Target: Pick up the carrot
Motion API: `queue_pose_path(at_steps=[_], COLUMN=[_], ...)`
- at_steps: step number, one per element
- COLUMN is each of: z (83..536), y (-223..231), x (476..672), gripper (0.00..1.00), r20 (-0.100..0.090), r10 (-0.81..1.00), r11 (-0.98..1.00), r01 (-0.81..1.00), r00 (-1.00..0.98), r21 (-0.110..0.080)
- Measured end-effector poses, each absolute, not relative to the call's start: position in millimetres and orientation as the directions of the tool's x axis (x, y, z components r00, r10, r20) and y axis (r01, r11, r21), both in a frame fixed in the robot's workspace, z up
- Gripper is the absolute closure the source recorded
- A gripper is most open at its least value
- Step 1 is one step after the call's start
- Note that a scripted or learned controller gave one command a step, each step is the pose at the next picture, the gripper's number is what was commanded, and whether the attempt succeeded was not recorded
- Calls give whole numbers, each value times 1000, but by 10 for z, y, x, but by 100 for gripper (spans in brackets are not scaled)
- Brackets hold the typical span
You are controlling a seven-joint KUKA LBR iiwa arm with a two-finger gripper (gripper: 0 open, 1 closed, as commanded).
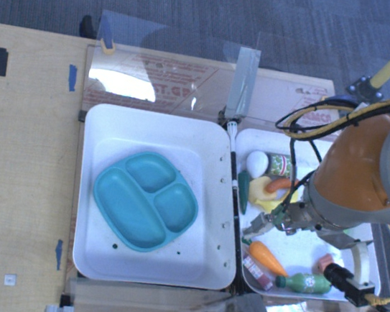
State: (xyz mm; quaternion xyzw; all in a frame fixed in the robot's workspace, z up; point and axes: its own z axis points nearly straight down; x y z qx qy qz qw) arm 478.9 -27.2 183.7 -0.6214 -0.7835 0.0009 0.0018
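Note:
The carrot (267,258) is orange and tapered. It lies in the right bin (298,294) near the front left, with its tip pointing toward the front right. My gripper (260,225) hangs just above and behind the carrot, below the arm's orange band, and nothing is visibly held in it. The arm covers the middle of the right bin.
The right bin also holds a white egg (257,161), a green-labelled can (281,164), a second orange piece (277,186), a yellow item (266,203), a green bottle (305,282) and a small dark tube (256,272). A teal divided plate (146,200) lies in the left bin (111,132).

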Motion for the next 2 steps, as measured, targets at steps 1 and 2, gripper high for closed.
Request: queue_pose_path(at_steps=[1,2], z=[1843,1012], y=[-344,-1019], x=[4792,4774], gripper=[0,0], r20=[2,2], r10=[858,933], r11=[513,359], r01=[858,933], r00=[-513,-359], r21=[-1,-5])
